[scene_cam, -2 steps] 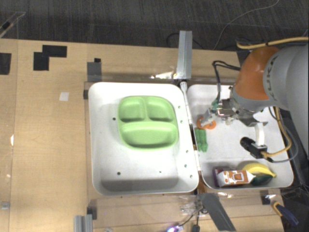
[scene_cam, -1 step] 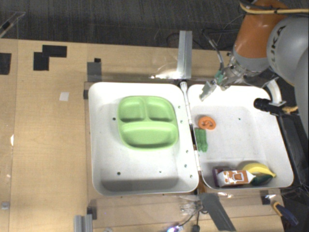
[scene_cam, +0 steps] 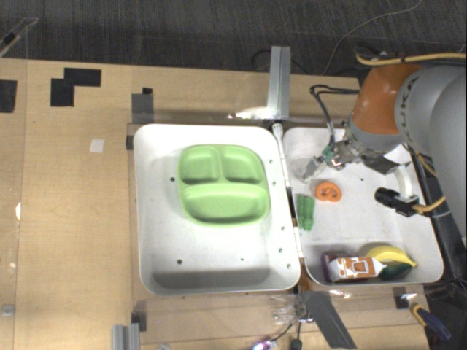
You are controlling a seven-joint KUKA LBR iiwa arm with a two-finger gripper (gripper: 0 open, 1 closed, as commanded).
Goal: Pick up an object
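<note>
My gripper (scene_cam: 319, 162) hangs over the back part of the right bin (scene_cam: 430, 232), below the orange band (scene_cam: 376, 108) of the arm. Just in front of it lies a small orange round object (scene_cam: 327, 192), apart from the gripper. A green cucumber-like piece (scene_cam: 305, 212) rests against the bin's left wall. At the front of the bin lie a brown and white carton (scene_cam: 353, 267), a yellow banana (scene_cam: 390, 254) and a dark green item (scene_cam: 398, 270) beside it. I see nothing held in the gripper.
The left bin (scene_cam: 157, 254) holds a green divided plate (scene_cam: 222, 183). A metal post (scene_cam: 279, 82) stands behind the wall between the bins. A black cable fitting (scene_cam: 394, 199) hangs off the arm over the right bin's right side.
</note>
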